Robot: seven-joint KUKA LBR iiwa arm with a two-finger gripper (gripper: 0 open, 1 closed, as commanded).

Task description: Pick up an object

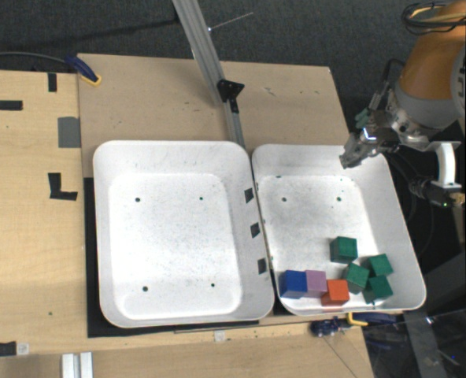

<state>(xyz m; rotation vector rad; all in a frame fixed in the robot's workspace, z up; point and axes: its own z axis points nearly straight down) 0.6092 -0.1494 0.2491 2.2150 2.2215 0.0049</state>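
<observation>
Small blocks lie in the near right corner of the right bin: a blue block, a pale purple block, an orange block and several green blocks. My gripper hangs over the far right corner of that bin, well away from the blocks. Nothing shows between its fingers.
The left bin sits beside the right one. A slanted metal rail with a black clamp runs down to the gap between the bins. A blue and yellow tool lies on the far left of the bench.
</observation>
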